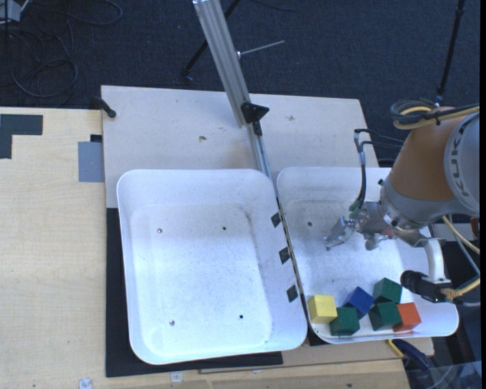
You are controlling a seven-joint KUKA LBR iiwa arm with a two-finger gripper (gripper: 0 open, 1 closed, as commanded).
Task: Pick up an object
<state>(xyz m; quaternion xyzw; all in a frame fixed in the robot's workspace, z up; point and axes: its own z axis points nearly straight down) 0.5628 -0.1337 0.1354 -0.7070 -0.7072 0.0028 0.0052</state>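
Fingers of grey two-finger gripper (pixel 338 235) hung over right shallow white bin (pixel 324 193); grip state unclear. Small coloured cube blocks (pixel 364 308) sat at near edge, well apart. Approach w/ straight-down descent.

The arm (pixel 437 168) runs off the right edge, its base unseen. It covers the far right corner of the right bin (pixel 324 193). The gripper (pixel 338 235) is small and blurred; its finger state cannot be told.

blocks (pixel 364 306) crowd right bin's (pixel 308 193) near edge
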